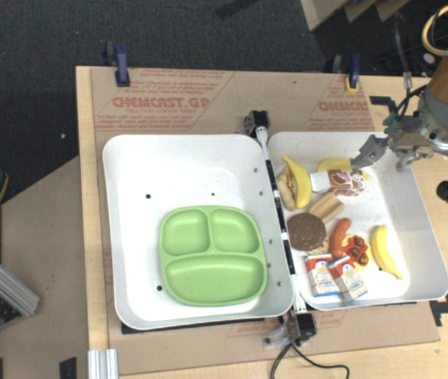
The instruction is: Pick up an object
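At the frame's right edge, the grey two-finger gripper (366,155) hangs over the right white bin (413,212); whether it is apart or together cannot be told. Beneath lie a yellow banana (299,181), brown round patty (307,231) and small cartons (334,279). A green sectioned plate (212,255) sits lower left.

Plate: green, three compartments, lying in my left bin (210,255).
Left bin: white, shallow (129,172).
Clamps: blue, two at the bench's far edge (119,60).
Bench top: brown board with red lettering (161,101).
Floor: dark carpet (90,14).
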`<state>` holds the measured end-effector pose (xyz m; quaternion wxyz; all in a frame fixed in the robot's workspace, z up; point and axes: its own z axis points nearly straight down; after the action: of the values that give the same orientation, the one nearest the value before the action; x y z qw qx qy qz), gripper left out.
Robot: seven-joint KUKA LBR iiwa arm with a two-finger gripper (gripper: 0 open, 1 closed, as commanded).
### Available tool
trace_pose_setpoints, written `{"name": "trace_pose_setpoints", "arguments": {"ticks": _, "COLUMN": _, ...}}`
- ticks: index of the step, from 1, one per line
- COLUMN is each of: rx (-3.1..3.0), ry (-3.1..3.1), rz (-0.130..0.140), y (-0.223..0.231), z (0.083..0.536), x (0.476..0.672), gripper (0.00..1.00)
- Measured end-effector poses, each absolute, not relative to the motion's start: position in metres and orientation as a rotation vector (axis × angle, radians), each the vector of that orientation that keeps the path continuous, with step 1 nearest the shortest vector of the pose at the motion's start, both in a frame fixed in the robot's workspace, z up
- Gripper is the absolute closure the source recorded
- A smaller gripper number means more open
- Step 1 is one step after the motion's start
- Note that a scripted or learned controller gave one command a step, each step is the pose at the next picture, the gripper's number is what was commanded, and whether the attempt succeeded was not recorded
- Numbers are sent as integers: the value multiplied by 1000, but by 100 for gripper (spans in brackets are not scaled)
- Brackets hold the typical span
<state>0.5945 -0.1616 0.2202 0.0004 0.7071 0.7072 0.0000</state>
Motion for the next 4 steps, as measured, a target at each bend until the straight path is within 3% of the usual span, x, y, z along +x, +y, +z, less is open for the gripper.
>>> {"name": "trace_pose_setpoints", "arguments": {"ticks": 1, "rx": 2211, "ry": 2229, "rz": 5, "y": -91, "z": 151, "x": 670, "gripper": 0}}
{"name": "trace_pose_setpoints", "arguments": {"ticks": 2, "rx": 2232, "ry": 2211, "rz": -5, "y": -175, "z": 93, "x": 571, "gripper": 0}}
{"name": "trace_pose_setpoints", "arguments": {"ticks": 3, "rx": 2248, "ry": 2233, "rz": -55, "y": -118, "z": 99, "x": 645, "gripper": 0}}
{"name": "trace_pose_setpoints", "arguments": {"ticks": 4, "rx": 2235, "ry": 2220, "rz": -9, "y": -143, "z": 83, "x": 544, "gripper": 0}}
